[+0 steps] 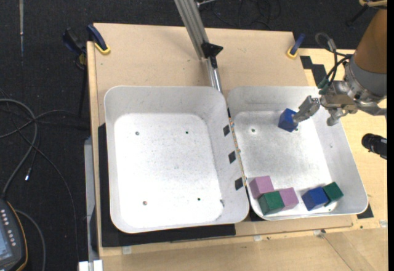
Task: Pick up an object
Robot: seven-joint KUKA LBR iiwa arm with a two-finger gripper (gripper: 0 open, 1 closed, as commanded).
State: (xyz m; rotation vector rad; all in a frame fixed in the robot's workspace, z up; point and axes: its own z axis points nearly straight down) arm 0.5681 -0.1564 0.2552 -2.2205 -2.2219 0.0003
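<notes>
A blue block [287, 120] sits in the upper part of the right bin [345, 153]. My gripper [315, 118] reaches in from the right just above it, its two fingers spread apart. The left finger [305, 109] ends right at the blue block's right side, and the block is not between the fingers. Along the bin's front edge lie a pink block [261, 185], a green block [271, 202], a purple block [287, 197], a second blue block [314, 197] and a dark green block [333, 191].
The left bin [114, 140] stands beside the right one, with a ridge where they meet. A slanted metal pole [188, 8] rises behind the bins. Clamps sit at the bench's back corners, and cables lie on the floor at left.
</notes>
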